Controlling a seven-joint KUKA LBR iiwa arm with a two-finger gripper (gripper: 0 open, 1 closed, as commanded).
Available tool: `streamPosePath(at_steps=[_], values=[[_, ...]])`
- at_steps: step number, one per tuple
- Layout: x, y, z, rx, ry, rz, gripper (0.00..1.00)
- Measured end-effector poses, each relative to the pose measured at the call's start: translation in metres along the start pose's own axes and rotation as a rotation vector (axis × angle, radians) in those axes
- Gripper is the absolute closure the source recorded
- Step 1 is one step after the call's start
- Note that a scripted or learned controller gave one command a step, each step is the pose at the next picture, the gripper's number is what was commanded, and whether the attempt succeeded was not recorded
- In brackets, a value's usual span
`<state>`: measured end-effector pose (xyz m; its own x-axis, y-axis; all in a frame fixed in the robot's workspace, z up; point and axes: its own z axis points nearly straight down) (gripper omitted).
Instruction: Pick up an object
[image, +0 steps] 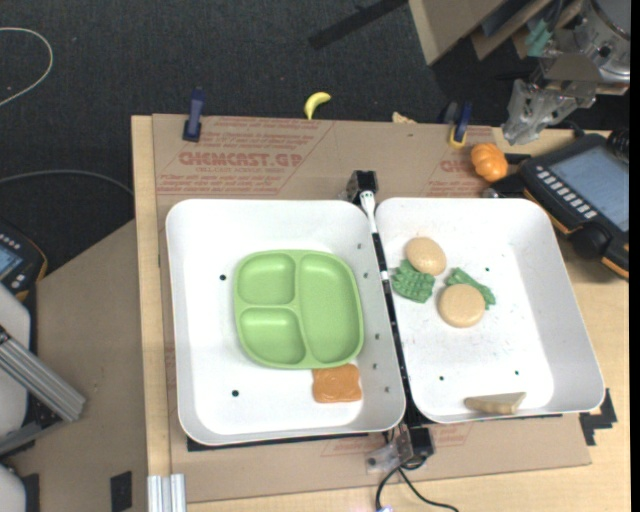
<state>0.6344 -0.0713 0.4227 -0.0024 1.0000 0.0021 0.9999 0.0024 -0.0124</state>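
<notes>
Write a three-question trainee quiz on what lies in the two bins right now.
1. True or false: the green tray lies in the left bin.
2. Which lies nearest the right bin's front rim? A. upper bun B. lower bun C. wedge
3. Fill in: the orange piece lies just in ____ of the tray.

Key: 1 true; 2 C; 3 front.
</notes>
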Motion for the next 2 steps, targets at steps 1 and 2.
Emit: streamPosePath(at_steps=[1, 2], values=[[-0.001, 0.001, -0.020, -0.018, -0.004, 0.000, 1.00], [0.068, 0.033, -0.079, -0.023, -0.002, -0.004, 1.00]])
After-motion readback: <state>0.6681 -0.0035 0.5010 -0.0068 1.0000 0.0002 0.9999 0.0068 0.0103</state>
